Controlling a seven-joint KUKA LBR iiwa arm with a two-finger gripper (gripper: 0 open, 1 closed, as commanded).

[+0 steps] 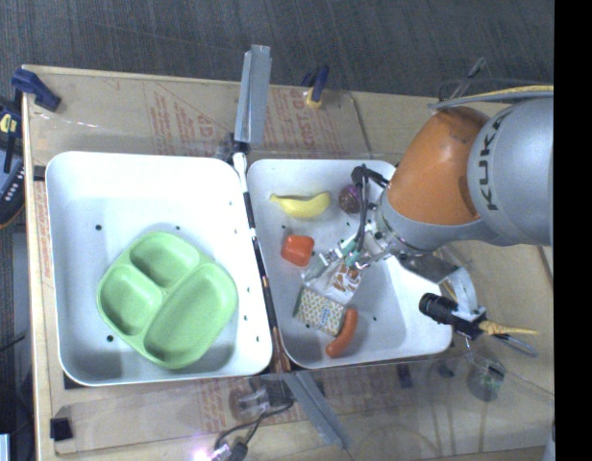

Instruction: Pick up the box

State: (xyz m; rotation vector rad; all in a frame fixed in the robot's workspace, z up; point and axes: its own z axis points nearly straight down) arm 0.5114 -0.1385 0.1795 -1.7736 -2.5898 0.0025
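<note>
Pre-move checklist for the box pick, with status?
1. Box in right bin: ok.
2. End effector over right bin, just above the box: ok.
3. Box between the fingers: cannot tell.
4. Clutter clear of box: not ok, sausage lies against it; orange pepper nearby.
5. Banana apart from box: ok.
6. Green tray in left bin, out of the way: ok.

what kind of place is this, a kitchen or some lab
Most likely a robotics lab bench, not a kitchen: a KUKA arm reaches over two white bins clamped to a board, holding toy food such as a banana and a green divided plate.
</note>
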